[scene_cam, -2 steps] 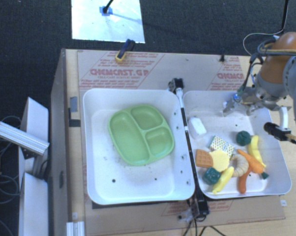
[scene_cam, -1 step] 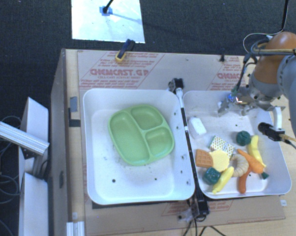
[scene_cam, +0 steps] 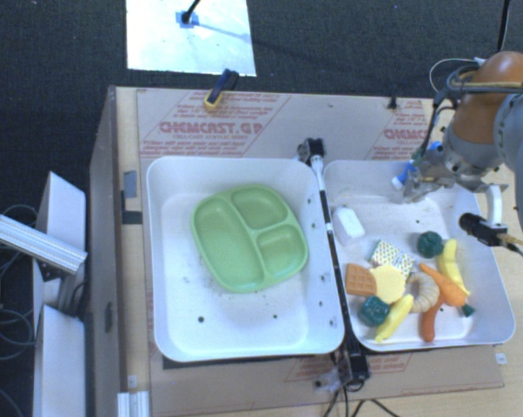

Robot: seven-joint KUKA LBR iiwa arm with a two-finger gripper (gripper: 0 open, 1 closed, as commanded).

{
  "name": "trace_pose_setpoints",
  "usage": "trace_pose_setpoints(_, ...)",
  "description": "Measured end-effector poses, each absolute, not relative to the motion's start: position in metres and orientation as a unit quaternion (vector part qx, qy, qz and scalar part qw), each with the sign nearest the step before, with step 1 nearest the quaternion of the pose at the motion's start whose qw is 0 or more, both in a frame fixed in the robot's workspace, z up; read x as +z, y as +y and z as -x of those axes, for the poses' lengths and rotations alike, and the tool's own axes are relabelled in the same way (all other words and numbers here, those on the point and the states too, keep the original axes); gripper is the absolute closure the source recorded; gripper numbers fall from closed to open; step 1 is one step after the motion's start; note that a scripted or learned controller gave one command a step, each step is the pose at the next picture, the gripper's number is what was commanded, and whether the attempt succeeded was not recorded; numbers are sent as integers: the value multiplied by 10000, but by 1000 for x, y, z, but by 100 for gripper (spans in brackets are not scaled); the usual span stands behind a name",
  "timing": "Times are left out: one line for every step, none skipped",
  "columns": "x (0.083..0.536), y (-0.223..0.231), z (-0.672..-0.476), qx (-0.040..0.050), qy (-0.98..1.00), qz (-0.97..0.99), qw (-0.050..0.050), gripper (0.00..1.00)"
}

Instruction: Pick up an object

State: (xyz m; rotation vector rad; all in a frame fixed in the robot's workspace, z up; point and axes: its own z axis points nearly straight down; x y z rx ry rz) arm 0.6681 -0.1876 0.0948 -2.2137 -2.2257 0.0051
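Observation:
My gripper [scene_cam: 412,186] hangs low over the far part of the right bin [scene_cam: 502,321], near its back wall, with nothing seen in it. The toy food lies nearer the front of that bin. A white block [scene_cam: 348,223] sits by the left wall. A checkered piece [scene_cam: 392,254], an orange waffle [scene_cam: 359,280] and a yellow disc [scene_cam: 388,282] lie together. A dark green ball [scene_cam: 430,243], a yellow banana [scene_cam: 453,262], an orange carrot [scene_cam: 444,287], a beige piece [scene_cam: 425,294] and a teal lump [scene_cam: 374,310] lie further right and front.
The left bin [scene_cam: 179,320] holds a green divided plate [scene_cam: 250,237]. A black divider rail [scene_cam: 327,233] runs between the bins. A black fitting [scene_cam: 479,228] juts over the right bin's right edge. The grey and orange arm [scene_cam: 492,102] fills the upper right.

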Motion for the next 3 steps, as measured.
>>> trace_pose_setpoints(95, -188, -668, 16, -7091, 7051, 11, 0)
trace_pose_setpoints(84, -204, -668, 14, -7077, 7065, 14, 0)
trace_pose_setpoints(84, -184, -668, 15, -7084, 7058, 12, 0)
